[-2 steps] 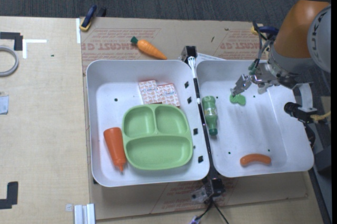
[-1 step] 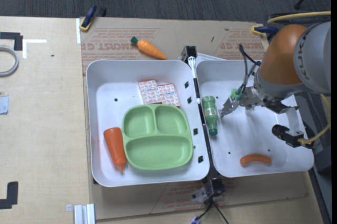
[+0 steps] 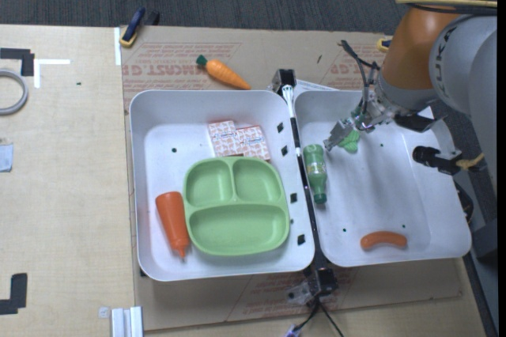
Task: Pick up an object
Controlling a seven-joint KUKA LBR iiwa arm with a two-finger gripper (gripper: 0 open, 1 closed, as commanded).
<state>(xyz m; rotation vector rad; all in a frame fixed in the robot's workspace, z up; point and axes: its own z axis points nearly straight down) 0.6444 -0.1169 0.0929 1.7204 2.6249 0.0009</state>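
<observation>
You are working over 2 white bins, and the arm [image 3: 451,51] is reaching in from the right across the right bin [image 3: 411,201]. Its gripper [image 3: 349,134] is sitting low in that bin's upper left part, and you are seeing a small light-green piece right at its tip; whether that piece is clamped or merely lying under the tip, I cannot tell, and I cannot tell how the hand is set either.

The left bin [image 3: 150,169] is holding the green divided plate [image 3: 236,207], the largest item, too broad and flat for a 2-finger pinch, so you are better off leaving it. Beside the plate's left edge the orange bottle [image 3: 172,223] is lying lengthwise, and above the plate the printed packet [image 3: 236,139] is lying flat.

In the right bin, the green bottle [image 3: 315,173] is lying along the left wall, just below the gripper and nearest to it. If you are going for it, you are aiming across its narrow body, not along it, and keeping off the bin wall, since it is lying nearly against the wall. The sausage [image 3: 384,240] is lying near the bottom edge, well apart from everything, which I judge the easier, clearer grasp.

Before lifting, you are checking that something is truly rising with the tip.

The toy carrot [image 3: 224,73] is lying outside the bins, on the cardboard.
</observation>
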